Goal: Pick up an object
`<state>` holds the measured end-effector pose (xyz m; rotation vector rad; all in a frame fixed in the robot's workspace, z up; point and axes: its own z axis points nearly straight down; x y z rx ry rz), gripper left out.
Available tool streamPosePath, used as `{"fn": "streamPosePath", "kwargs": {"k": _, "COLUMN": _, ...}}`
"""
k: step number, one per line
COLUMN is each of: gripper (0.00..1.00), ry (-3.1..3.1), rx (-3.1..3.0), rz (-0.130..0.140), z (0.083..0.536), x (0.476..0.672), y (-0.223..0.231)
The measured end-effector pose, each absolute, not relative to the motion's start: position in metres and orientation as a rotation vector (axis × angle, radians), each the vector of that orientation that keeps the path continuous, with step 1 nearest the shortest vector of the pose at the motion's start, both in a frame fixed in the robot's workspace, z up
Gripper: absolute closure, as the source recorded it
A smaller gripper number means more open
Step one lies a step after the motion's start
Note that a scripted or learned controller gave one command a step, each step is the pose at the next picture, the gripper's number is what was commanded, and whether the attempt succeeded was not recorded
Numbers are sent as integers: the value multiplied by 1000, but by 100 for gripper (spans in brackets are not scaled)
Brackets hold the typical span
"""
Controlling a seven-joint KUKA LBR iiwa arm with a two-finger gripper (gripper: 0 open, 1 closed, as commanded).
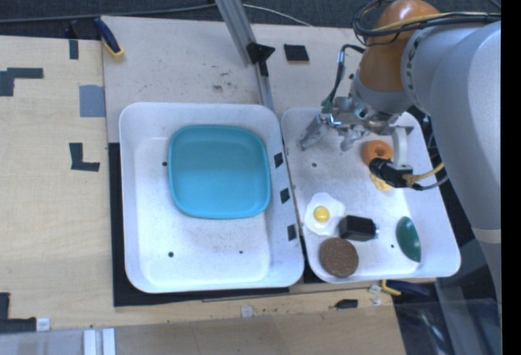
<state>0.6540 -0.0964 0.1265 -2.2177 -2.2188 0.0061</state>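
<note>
Arm (456, 93) in from right, over right bin (305, 166). Left bin (134, 207) carrying teal square plate (219, 171). Gripper (330, 133) low over right bin's far left part, fingers apart, nothing between them. Brown round cookie (338, 257) at near edge (beside fried egg (321, 213)). Orange piece (377, 151), green piece (408, 238), small black block (356, 227) nearby.

- The gripper (326, 133) hung over the far end of the right bin (326, 174), its fingers spread apart with nothing between them.
- A turquoise plate (219, 171) lay in the left bin (146, 207).
- A fried egg (322, 213), a brown round patty (338, 256), a black block (357, 227), a green piece (408, 238) and an orange piece (377, 151) lay in the right bin.
</note>
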Motion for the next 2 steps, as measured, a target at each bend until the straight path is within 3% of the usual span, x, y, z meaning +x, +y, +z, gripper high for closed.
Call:
{"fn": "streamPosePath", "kwargs": {"k": 1, "gripper": 0, "ry": -2222, "rx": -2220, "rz": 2, "z": 88, "x": 654, "y": -96}}
{"fn": "streamPosePath", "kwargs": {"k": 2, "gripper": 100, "ry": -2223, "rx": -2221, "rz": 0, "z": 99, "x": 654, "y": -96}}
